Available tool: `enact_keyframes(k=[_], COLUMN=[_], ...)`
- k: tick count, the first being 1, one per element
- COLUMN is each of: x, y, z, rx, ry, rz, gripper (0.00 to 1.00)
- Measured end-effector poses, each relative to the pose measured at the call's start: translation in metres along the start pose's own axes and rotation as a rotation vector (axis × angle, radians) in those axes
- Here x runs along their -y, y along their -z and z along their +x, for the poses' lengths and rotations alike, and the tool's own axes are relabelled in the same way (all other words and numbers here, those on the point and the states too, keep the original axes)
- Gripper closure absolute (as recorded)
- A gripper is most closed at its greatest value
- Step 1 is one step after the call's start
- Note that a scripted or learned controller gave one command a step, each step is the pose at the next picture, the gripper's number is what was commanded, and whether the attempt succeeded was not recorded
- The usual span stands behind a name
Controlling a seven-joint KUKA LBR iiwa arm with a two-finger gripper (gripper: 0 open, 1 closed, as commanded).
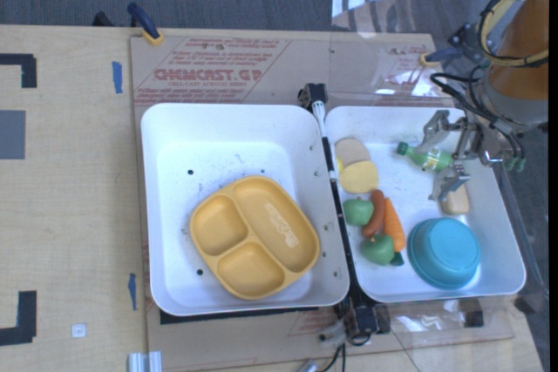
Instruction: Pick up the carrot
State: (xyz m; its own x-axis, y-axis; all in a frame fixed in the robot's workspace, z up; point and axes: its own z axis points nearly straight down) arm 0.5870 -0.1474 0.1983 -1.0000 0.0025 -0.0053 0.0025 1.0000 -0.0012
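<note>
1. I see the carrot (pixel 391 222) in the right bin (pixel 514 274), lying slantwise near that bin's left wall, touching a reddish-brown piece (pixel 376 217) on its left.
2. Green pieces (pixel 358 212) sit just beside it on the left and below, and the blue bowl (pixel 444 252) crowds its right side, so there is little open room around it.
3. The tool (pixel 455 163) hangs over the upper right of the same bin, well apart from the carrot; I cannot tell how it is set.
4. A green bottle (pixel 425 157) lies just left of the tool, and a pale piece (pixel 455 202) lies below it.
5. The left bin (pixel 166 187) holds a yellow divided tray (pixel 253 235).
</note>
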Motion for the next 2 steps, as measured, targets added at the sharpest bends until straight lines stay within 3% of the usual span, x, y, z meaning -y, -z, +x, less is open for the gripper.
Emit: enact_keyframes(k=[1, 2], x=[-0.040, -0.056], y=[-0.075, -0.107], z=[0.033, 0.046], rx=[0.004, 0.011], ry=[-0.048, -0.169], rz=[-0.002, -0.001], gripper=[0.00, 0.00])
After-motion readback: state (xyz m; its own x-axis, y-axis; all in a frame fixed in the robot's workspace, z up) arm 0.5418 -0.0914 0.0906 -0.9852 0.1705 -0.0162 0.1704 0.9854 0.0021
